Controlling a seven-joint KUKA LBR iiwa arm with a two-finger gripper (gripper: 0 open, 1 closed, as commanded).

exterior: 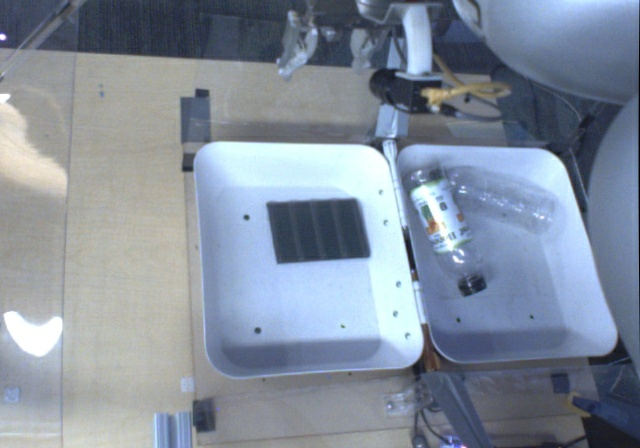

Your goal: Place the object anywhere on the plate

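Nearest us, well on this side of the jaws, the front rims of the two white bins stand side by side on the bench. The left bin sits almost straight toward us from the jaws. The right bin is toward us and off to their right in the view.

In the right bin we see a bottle with a green and white label. It lies on its side by the wall next to the other bin, with its black cap pointing toward us. A clear plastic bottle lies beside it, slanting away from its far end. We cannot tell whether the two touch.

In the left bin rests the dark ribbed plate, flat on the floor and well apart from the labelled bottle, with both bin walls between them.

Farthest from us, the jaws hang over the bench beyond the back rim of the left bin. Their fingers are spread wide, with nothing between them. Above them is the grey arm.
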